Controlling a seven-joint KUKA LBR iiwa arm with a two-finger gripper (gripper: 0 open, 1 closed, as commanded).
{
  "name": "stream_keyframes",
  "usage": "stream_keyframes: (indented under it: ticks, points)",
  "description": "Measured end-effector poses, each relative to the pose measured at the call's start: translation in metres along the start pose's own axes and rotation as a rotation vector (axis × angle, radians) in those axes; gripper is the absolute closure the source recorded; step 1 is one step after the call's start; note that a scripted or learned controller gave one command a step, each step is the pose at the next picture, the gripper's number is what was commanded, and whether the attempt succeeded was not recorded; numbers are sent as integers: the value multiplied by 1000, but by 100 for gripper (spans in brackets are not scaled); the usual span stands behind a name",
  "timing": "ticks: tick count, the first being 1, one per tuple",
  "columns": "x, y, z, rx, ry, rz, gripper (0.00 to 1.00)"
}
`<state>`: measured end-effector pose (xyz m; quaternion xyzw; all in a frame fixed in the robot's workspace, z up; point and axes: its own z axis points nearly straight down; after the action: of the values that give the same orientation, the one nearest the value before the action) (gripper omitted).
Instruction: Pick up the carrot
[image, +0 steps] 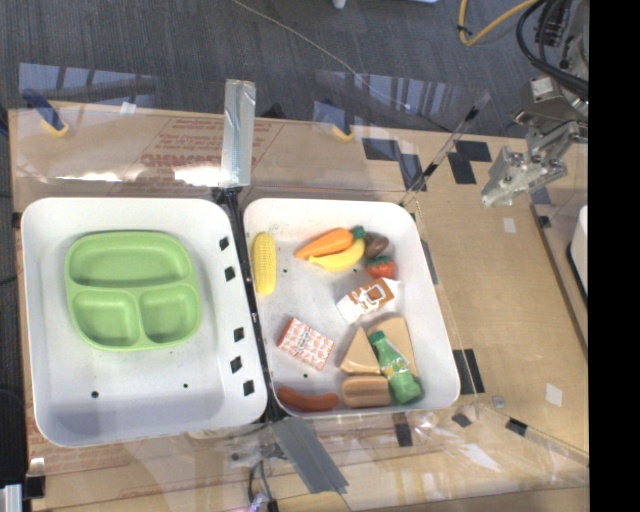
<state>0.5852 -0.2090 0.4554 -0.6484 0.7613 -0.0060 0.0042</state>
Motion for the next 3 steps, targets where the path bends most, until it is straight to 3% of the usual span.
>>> stream_keyframes:
  ticks: [1, 2, 3]
  points:
    - [-2, -5, 111, -20, -7, -242, 100]
    - [-21, -13, 112, -11, -9, -859, 100]
    - [-22, -49, 102, -7, -9, -1124, 100]
